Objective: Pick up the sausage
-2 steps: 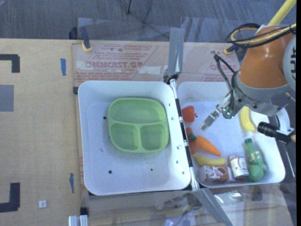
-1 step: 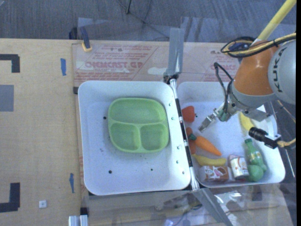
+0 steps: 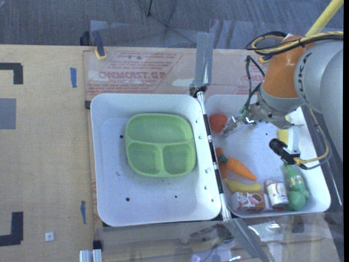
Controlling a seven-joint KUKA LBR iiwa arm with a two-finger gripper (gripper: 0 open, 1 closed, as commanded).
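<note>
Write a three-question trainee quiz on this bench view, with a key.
1. True or false: the green plate lies in the left bin.
2. Which bin holds the carrot: A left, B right?
3. Fill in: the gripper hangs over the ____ bin, beside the orange-red ball.

Key: 1 true; 2 B, the right bin; 3 right.

Sausage (image 3: 221, 167) — a short reddish-brown piece lying flat against the left wall of the right bin (image 3: 323, 201), its long axis running along that wall. The carrot (image 3: 240, 168) lies just beside it, overlapping its right side — actual contact cannot be told.
</note>
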